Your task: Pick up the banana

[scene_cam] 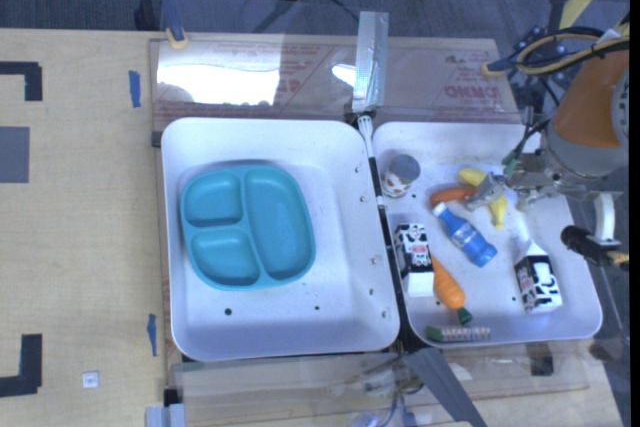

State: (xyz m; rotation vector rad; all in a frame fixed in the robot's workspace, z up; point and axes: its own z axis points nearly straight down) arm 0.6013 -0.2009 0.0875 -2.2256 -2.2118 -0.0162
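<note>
The banana (494, 202) is a small yellow piece lying in the right bin (580, 315), near its upper middle, partly under the gripper's metal parts. My gripper (517, 181) hangs at the banana's right end, reaching in from the right below the arm's orange band (592, 115). Whether it touches the banana is unclear.
Beside the banana lie an orange-yellow piece (470, 177), an orange item (449, 196) and a blue bottle (468, 237). A carrot (451, 286), two black-and-white cartons (413, 250) (537, 282) and a small can (401, 171) share that bin. The left bin (330, 145) holds a teal divided plate (300, 260).
</note>
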